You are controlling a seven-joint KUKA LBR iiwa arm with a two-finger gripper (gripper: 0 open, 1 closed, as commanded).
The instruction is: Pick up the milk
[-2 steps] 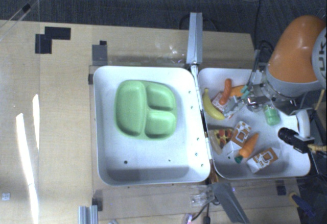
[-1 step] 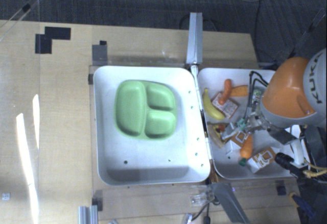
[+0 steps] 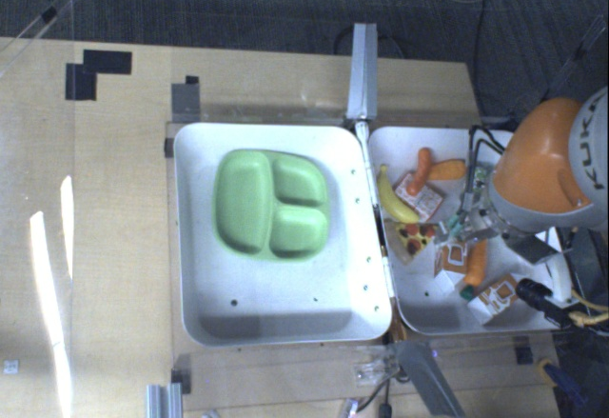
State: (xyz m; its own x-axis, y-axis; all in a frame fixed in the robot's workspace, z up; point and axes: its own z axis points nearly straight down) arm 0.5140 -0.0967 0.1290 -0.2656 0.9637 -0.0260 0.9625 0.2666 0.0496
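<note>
Grey arm with an orange band [image 3: 538,169] reaches in from the right over the right shallow white bin [image 3: 419,319], its wrist bent down toward the middle of the bin's clutter. The jaws hang low among the items there; whether they are wide or narrow cannot be told.

Around them lie a yellow banana [image 3: 395,199] by the left wall, an orange carrot [image 3: 423,159] at the far side, and an orange carrot with a green end [image 3: 474,268] just near of the jaws.

Three small cartons could be the milk, their print too small to read:
- an orange-and-white carton [image 3: 421,193] beside the banana
- an orange-and-white carton [image 3: 451,260] just near-left of the jaws
- a white-and-brown carton [image 3: 497,295] at the near right

A green divided plastic plate [image 3: 273,204] sits in the left white bin [image 3: 190,245] on the pale wooden surface [image 3: 95,216].
</note>
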